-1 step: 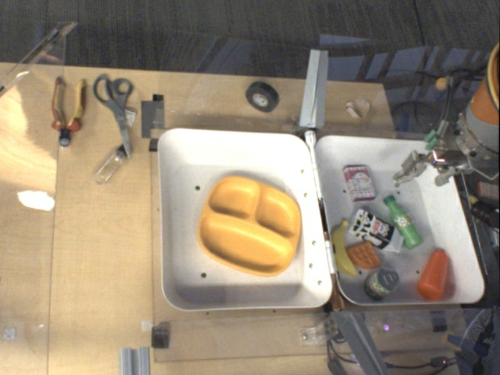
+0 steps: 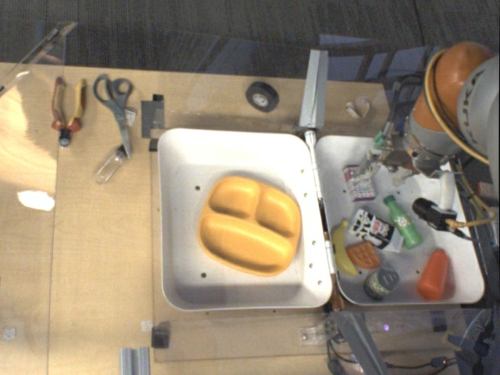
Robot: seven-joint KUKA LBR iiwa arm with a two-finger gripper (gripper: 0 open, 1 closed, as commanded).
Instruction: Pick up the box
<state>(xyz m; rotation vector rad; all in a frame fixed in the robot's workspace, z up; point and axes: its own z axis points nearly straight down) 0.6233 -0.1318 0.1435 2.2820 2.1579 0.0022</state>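
1. Over the right bin's (image 2: 469,291) far end, the tool (image 2: 388,156) hangs above the clutter; its grip state I cannot tell.
2. Nearer than the tool, beside the green bottle (image 2: 403,221), lies the box (image 2: 369,228), ungrasped.
3. Approach step; next, I judge, align over the box and descend.
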